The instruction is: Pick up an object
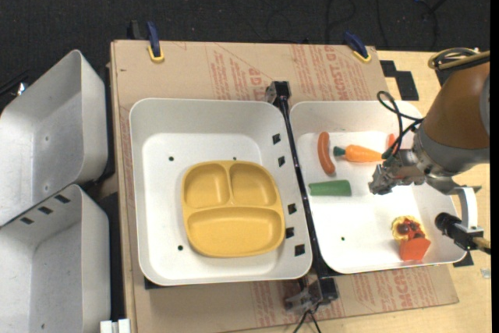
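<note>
Carrot (362,154) lies in the right bin (343,246), near its far wall, with its long axis running roughly left to right; the green-topped end points left and the orange body stretches toward the arm. Just to its left sits a red sausage (326,152), long axis running near to far and slightly slanted, close to the carrot's green end but apart from it. Nearer the camera, a green block (329,187) lies flat, long axis left to right, below both of them. In the bin's near right corner rests an orange piece (414,247) with a small yellow and red toy (407,227) touching its far side. The gripper (382,182) hangs low over the bin, right of the green block and below the carrot's right end; whether its fingers are spread or closed cannot be told, and nothing shows between them. The left bin (156,168) holds a yellow divided plate (232,208), sitting toward its near side.
</note>
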`<act>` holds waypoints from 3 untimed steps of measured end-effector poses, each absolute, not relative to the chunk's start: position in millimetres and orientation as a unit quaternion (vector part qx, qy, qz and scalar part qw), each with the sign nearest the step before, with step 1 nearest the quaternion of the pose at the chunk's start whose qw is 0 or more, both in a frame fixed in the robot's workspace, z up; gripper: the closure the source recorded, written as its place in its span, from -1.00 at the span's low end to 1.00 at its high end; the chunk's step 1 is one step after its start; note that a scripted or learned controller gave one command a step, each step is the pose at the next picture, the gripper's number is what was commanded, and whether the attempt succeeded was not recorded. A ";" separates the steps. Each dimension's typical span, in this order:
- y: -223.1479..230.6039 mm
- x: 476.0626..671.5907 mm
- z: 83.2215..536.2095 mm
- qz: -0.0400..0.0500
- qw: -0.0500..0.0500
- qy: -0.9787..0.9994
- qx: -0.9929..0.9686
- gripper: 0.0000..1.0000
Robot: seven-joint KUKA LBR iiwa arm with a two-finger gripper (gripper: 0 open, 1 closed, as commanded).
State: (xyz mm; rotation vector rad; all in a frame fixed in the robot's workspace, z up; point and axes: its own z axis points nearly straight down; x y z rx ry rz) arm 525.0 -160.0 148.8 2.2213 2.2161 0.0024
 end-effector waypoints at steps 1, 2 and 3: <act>-150.7 527.7 197.0 0.001 0.002 0.708 0.706 1.00; -144.2 529.7 258.7 0.002 0.003 0.708 0.706 1.00; -97.0 520.9 261.1 0.001 -0.001 0.710 0.705 1.00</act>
